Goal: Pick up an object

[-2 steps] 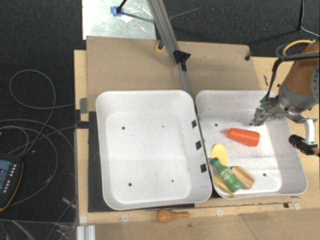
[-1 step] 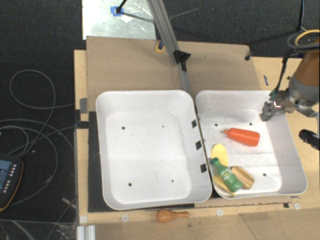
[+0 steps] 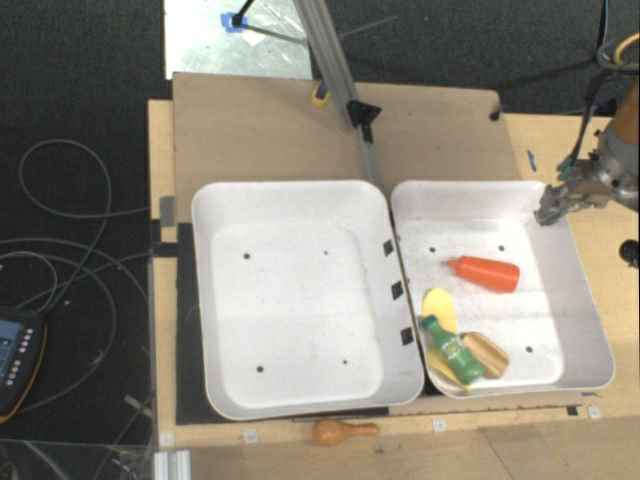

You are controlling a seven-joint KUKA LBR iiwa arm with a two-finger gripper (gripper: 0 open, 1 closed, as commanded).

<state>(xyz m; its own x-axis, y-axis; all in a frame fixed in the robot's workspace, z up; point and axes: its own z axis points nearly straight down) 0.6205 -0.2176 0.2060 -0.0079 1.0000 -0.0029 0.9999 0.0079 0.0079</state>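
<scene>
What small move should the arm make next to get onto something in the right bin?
Probably shift the gripper toward the camera view's lower left and stop above the orange bottle. The gripper sits at the right bin's far right rim with nothing beneath it, while the bottle lies alone, apart from the green bottle cluster.

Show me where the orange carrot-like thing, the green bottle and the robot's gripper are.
orange carrot (image 3: 487, 272), camera view, middle of its body.
green bottle (image 3: 455, 353), camera view, middle of its body.
gripper (image 3: 549, 213), camera view, at its fingertips over the right bin's far corner.
</scene>
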